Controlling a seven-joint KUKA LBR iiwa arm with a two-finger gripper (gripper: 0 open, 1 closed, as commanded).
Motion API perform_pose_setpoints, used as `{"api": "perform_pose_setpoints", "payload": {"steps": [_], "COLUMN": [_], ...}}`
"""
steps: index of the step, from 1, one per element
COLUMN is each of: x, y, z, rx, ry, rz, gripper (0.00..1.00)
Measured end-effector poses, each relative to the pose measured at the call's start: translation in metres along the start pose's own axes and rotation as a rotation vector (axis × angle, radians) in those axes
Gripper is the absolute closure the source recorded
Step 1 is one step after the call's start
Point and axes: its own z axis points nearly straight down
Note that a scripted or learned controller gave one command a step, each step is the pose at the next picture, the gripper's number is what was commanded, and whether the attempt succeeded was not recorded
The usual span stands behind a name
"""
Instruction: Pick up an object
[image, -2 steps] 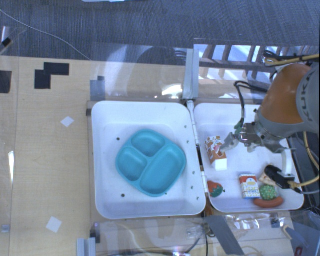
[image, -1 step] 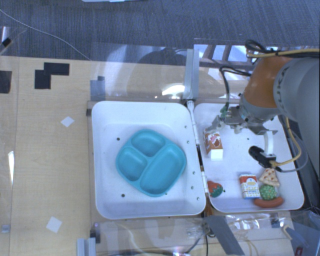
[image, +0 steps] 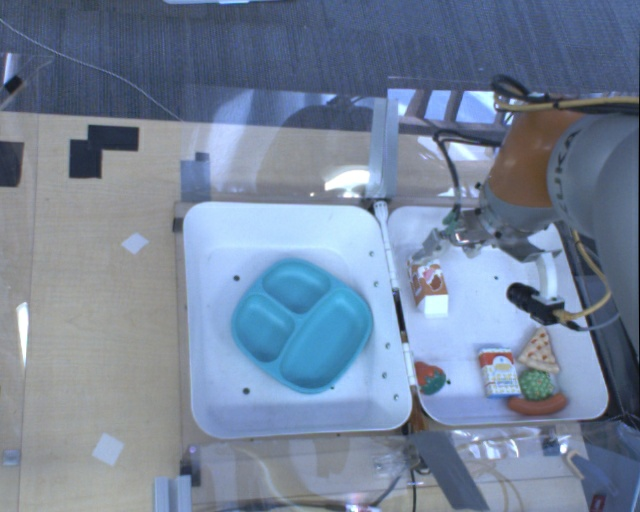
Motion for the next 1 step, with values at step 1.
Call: {"api": "perform_pose_setpoints", "payload": {"steps": [1], "x": [0.0051], "y": [-0.0045], "z": [0.0], "rx": [-0.005], "ry": [-0.007], "rz": [0.088], "gripper": [0.0]}}
